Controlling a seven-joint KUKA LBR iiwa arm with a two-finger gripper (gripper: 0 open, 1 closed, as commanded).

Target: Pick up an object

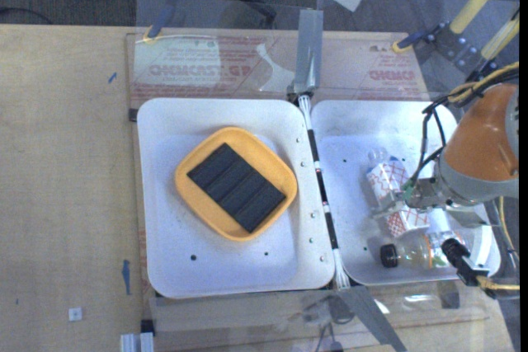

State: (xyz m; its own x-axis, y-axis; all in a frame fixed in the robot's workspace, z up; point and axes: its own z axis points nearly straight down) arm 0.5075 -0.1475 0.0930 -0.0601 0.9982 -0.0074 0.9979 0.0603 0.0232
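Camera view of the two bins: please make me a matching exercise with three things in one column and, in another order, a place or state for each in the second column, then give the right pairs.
Things
1. yellow tray with black pad
2. clear bottle with black cap
3. red-and-white packets

Places or states
A. lying on its side near the front edge of the right bin
B. in the middle of the right bin, under the arm's wrist
C. in the left bin, turned at a slant

Pairs: 1-C, 2-A, 3-B
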